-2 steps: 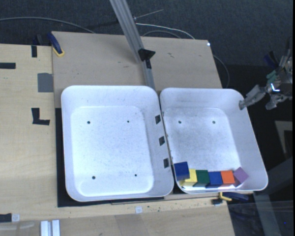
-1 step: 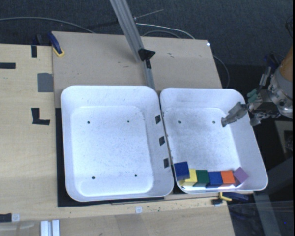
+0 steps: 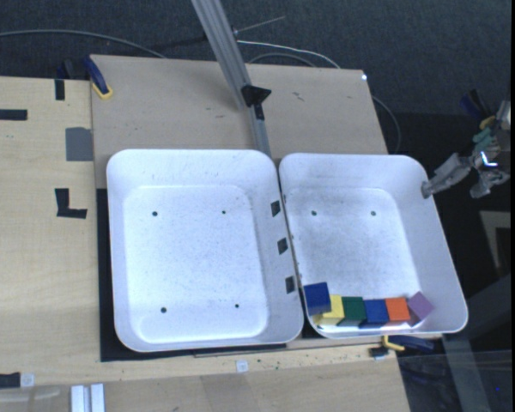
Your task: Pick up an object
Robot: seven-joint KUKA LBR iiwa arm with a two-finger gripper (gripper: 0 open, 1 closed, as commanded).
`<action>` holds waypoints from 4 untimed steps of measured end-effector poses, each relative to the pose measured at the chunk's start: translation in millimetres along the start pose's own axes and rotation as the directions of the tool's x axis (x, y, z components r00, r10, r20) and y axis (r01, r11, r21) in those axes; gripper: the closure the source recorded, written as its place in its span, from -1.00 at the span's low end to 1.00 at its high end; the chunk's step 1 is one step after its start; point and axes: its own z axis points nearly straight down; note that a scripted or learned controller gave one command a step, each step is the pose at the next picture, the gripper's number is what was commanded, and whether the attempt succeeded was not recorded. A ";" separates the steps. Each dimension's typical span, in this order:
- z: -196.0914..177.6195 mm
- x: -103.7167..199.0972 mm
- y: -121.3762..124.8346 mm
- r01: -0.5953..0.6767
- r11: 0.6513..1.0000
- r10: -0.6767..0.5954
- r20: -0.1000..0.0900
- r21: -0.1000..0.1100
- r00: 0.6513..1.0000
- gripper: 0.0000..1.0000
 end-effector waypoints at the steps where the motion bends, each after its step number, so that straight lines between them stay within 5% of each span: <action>1: 31.6 35.4 -7.2 0.004 1.000 -0.004 -0.004 0.008 1.000 -1.00; 2: 4.7 30.8 -13.0 0.002 1.000 -0.002 -0.002 0.001 1.000 -1.00; 3: 58.7 73.9 -34.8 0.004 1.000 -0.004 -0.005 0.011 1.000 -1.00; 4: 20.8 57.0 -36.5 0.002 1.000 -0.002 -0.002 0.002 1.000 -1.00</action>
